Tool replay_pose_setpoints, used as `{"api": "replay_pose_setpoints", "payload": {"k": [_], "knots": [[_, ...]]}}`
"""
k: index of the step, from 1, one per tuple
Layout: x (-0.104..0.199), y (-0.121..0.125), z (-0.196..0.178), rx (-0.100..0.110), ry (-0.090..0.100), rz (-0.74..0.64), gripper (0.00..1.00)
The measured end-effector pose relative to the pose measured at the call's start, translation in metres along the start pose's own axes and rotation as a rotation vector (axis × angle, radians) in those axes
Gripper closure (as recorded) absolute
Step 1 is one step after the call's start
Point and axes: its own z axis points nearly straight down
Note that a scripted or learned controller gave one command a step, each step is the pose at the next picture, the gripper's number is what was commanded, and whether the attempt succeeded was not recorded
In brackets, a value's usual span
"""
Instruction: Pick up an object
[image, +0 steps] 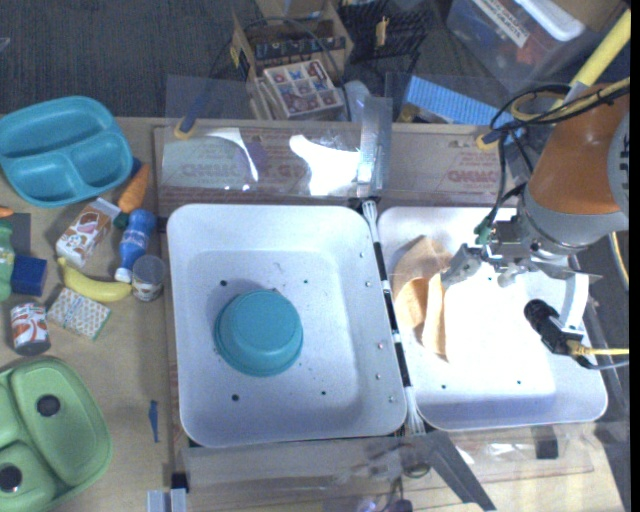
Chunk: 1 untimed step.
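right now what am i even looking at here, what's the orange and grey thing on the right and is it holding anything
That is a robot arm, grey with an orange band, reaching in from the right. One camera, fixed above the bench, looks down at a slant on two shallow white bins. The left bin holds an upturned teal bowl. The right bin holds a crumpled tan cloth. The arm's claw hangs over the right bin, just beside the cloth; nothing shows between its fingers. Left of the bins lie toys, among them a banana and a blue divided tray.
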Motion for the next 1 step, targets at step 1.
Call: {"api": "replay_pose_setpoints", "payload": {"k": [1], "knots": [[-0.0114,-0.0214,0.0975,0.000,0.000,-0.259,0.00]]}}
